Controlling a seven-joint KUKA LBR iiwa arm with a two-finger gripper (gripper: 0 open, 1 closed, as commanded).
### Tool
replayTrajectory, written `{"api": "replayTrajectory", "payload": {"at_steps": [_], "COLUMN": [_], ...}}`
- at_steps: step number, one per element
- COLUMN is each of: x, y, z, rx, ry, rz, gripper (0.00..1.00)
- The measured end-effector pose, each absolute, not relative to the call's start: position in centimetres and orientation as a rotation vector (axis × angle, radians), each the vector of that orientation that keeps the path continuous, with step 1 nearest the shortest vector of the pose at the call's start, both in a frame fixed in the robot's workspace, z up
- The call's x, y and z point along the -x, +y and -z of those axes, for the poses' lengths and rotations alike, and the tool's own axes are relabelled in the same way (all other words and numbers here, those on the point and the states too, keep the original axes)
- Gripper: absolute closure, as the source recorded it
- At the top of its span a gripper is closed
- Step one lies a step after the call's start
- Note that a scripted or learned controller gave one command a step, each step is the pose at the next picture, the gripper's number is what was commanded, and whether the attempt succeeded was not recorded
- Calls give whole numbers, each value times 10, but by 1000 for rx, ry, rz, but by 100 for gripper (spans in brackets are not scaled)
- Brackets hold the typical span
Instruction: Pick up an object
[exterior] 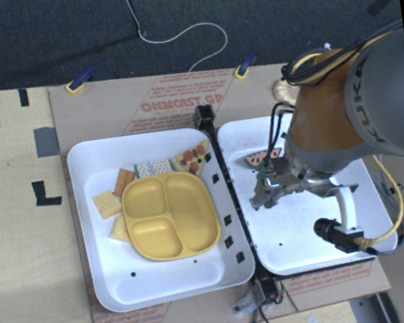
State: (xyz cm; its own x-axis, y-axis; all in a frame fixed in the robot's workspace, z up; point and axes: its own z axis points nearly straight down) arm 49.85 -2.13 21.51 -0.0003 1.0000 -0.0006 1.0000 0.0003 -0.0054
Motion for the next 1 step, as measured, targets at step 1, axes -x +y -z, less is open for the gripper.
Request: {"api": "replayTrajectory", "payload": {"at_steps": [1], "x": [-495], "y": [-26], "z": [-214], "rx": [2220], "ry": [-2220], "rz": [-5], "gripper": [100]}}
